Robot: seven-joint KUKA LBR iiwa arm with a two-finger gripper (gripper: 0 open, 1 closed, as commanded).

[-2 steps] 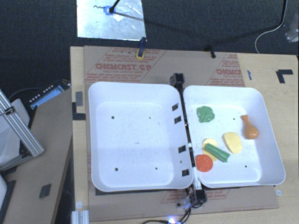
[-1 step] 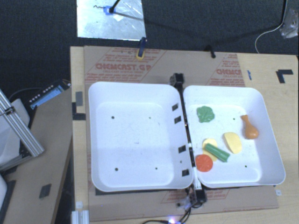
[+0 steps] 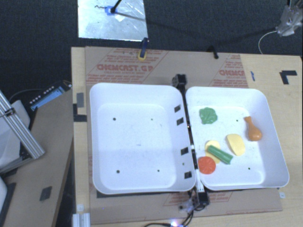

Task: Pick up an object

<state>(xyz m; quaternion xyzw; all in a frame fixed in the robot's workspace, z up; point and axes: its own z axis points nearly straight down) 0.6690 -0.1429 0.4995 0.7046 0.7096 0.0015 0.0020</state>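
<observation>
So looking across from the left: the left bin [image 3: 137,141] has nothing for the task in it, just bare white floor with a few dark dots. All the pickable stuff sits in the right bin [image 3: 272,126], bunched toward its near-left part.

Closest to the divider there's a red round piece [image 3: 206,165] at the near side, and a green leafy piece [image 3: 208,115] further back, on its own with free space all around. Just right of the red one is a green stick [image 3: 219,154], lying diagonally, its long axis running from far-left to near-right, and it's overlapping a small yellow piece [image 3: 211,145] behind it. Next a yellow oval [image 3: 236,144] just beside the stick's right end. Furthest right is an orange drumstick-shaped thing [image 3: 253,129], long axis roughly far-to-near, thin end away.

My guess: the arm comes in from the right, so the drumstick is the nearest grab, and the fingers would want to close across its narrow width.
</observation>
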